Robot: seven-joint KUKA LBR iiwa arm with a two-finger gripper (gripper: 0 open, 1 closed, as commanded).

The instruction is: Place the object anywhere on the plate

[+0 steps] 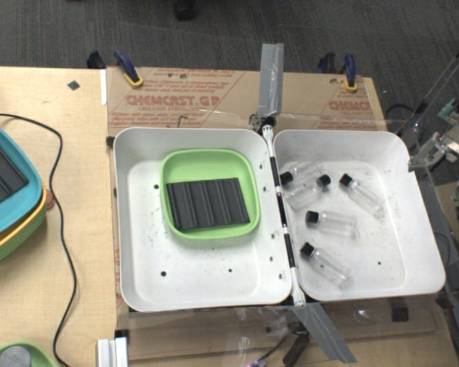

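Observation:
A light green plate [249, 176] with rounded corners lies in the left white bin [138, 266], toward its back. A dark grey ridged mat [209, 203] rests flat inside the plate. Several clear plastic vials with black caps lie scattered on their sides in the right white bin [413, 266]. One vial [335, 222] lies near the middle, another vial [327, 264] toward the front, and a third vial [362, 193] toward the back.
A stack of teal and green dishes [11, 205] sits on the wooden bench at the far left, with a black cable [62, 228] running past it. Brown cardboard [191, 94] held by blue and yellow clamps lies behind the bins. Metal fixtures [444, 145] stand by the right bin's far corner.

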